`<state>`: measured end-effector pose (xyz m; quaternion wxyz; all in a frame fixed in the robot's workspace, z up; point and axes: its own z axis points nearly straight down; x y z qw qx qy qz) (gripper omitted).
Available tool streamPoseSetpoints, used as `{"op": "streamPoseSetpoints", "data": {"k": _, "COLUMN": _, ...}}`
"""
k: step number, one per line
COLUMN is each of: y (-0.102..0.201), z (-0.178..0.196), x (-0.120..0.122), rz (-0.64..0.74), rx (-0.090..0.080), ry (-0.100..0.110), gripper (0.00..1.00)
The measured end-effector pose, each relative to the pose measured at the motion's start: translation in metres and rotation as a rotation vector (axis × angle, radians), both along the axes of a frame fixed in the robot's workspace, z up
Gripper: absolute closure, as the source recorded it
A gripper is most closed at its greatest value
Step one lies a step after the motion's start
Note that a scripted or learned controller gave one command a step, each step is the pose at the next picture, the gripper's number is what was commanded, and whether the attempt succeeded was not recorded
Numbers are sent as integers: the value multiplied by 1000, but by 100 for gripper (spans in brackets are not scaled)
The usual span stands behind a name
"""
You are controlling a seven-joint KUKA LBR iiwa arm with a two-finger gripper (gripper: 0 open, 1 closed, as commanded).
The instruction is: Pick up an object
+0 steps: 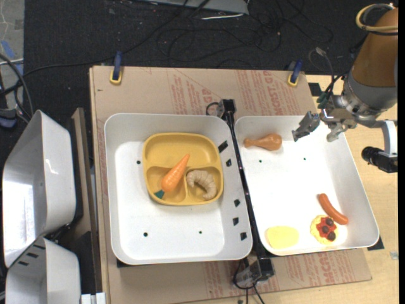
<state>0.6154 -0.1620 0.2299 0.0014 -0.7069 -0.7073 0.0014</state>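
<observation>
Gripper (319, 126) open and empty over right bin's (288, 189) far edge, just right of drumstick (264, 142); sausage (333, 208) well apart.

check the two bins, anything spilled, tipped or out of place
Nothing stands out. The yellow plate sits flat in the left bin with the carrot and shrimp in its compartments. The drumstick, sausage, yellow disc and small pizza lie apart in the right bin.

Red print on cardboard sheet (190, 84) under bins, upside down, illegible; no other txt.
</observation>
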Motion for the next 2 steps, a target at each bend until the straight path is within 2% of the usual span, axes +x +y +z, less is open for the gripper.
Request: {"op": "streamPoseSetpoints", "data": {"k": 2, "y": -1, "z": -94, "x": 13, "rz": 3, "rx": 0, "ry": -1, "gripper": 0}}
